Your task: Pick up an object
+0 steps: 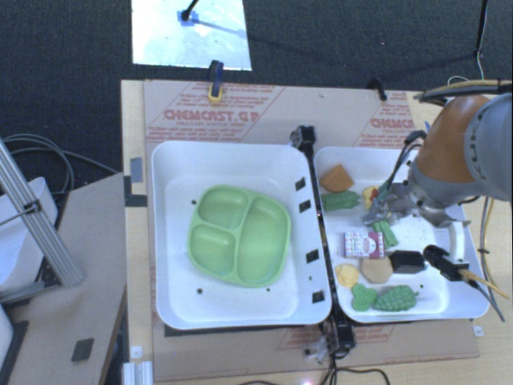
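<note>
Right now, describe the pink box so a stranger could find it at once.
Look in the right bin, the one crowded with toy food, not the left bin with the green tray. Near its middle lies the pink box, just above a tan lump. It alone is pink and carries print.

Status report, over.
Pincer low in right bin, among toys. Nothing seen held. Green piece just beneath. Pink box close by.
</note>
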You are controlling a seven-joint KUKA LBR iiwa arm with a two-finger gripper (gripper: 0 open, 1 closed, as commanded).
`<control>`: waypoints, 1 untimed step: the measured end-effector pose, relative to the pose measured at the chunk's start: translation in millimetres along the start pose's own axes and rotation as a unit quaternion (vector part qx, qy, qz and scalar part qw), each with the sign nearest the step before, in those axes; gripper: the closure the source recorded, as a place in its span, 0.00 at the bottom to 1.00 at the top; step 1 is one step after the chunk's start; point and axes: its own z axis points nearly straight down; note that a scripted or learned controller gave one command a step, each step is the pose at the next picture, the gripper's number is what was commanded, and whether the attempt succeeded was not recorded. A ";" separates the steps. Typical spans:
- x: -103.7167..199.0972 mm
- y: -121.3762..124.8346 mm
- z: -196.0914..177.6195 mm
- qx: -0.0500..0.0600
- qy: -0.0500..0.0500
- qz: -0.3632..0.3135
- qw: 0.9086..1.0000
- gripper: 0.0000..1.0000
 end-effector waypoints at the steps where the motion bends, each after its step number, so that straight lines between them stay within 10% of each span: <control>1: 53.1 -2.7 -101.3 -0.003 0.001 -0.004 1.000 1.00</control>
